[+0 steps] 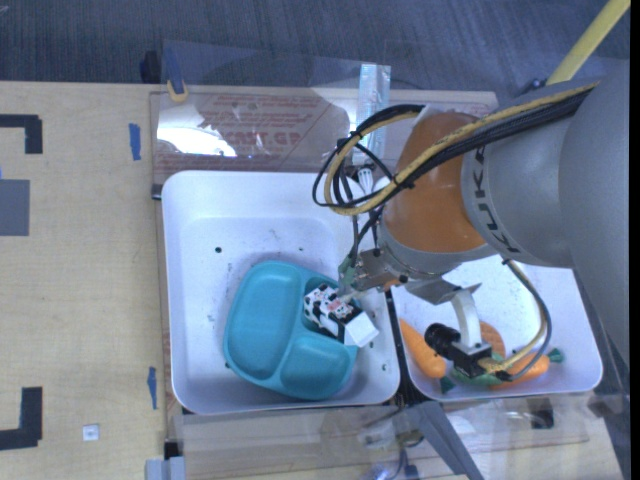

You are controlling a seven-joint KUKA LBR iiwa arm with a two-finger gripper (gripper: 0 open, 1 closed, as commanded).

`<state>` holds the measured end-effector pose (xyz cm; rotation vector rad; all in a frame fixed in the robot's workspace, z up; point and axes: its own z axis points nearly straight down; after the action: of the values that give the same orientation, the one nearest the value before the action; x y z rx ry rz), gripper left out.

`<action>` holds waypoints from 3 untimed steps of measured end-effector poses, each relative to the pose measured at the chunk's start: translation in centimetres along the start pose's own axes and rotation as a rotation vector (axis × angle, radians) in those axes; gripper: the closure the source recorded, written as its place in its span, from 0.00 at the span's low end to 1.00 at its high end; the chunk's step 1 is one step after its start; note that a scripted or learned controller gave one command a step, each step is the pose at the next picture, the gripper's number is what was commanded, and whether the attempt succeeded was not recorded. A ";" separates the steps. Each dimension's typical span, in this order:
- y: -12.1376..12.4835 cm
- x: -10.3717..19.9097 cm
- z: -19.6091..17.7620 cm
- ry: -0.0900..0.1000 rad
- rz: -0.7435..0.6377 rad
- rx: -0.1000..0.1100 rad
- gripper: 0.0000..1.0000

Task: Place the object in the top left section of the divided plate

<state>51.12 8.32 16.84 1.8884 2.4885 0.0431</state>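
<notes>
Black-and-white object point(328, 306) at tool point(348, 290)

a thick grey arm point(560, 178) with an orange band point(435, 193), looped black and yellow cables point(360, 168).

Bright, even overhead light, slightly cool cast. Strong glare on the clear plastic sheet point(260, 128) at 12 o'clock, washing out its red print. The shallow white left bin point(200, 268) is near blown out along its rim at 9 o'clock; soft shadow under the teal divided plate point(270, 333). The grey arm with orange band point(470, 188) at 3 o'clock is close to the lens and soft. Overall moderate sharpness, mild compression noise on the dark carpet point(300, 8) up top.
</notes>
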 end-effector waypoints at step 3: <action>-6.1 -11.0 -4.4 0.009 -1.033 0.026 1.00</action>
<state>48.10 -3.92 20.97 0.4153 3.1069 0.0012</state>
